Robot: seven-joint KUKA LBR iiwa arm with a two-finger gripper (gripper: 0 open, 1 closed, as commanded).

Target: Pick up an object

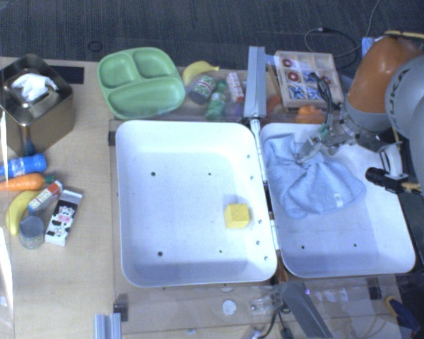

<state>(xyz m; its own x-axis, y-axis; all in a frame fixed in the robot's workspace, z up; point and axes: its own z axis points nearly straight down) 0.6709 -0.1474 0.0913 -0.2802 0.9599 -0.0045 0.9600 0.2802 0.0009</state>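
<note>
Yellow block [237, 215] lies in the left bin [148, 260], toward its lower right, near the wall shared with the neighbouring bin; nothing else sits in that bin. No writing anywhere can be read: labels on the small items are too blurred.

Going from the left, a brown box [46, 122] at the bench's far left corner holds something white and crumpled [32, 86]. Below it on the wooden bench top [85, 295] lie a blue tube [18, 167], a carrot [21, 183], a banana [15, 210], a small grey can [31, 232] and a black-and-white patterned packet [60, 221]. Behind the left bin rests a green divided tray [141, 82], and just beside it a heap of bottles and wrappers [215, 90]. Farther right a printed card with red circles [304, 76] leans behind the right bin [353, 256].

That bin holds a crumpled light blue cloth [311, 179] in its upper left part. The gripper [324, 141] is at the cloth's upper edge, the arm reaching in from the right; whether its jaws are open or closed cannot be made out. Beyond the bench lies dark carpet [162, 13].
</note>
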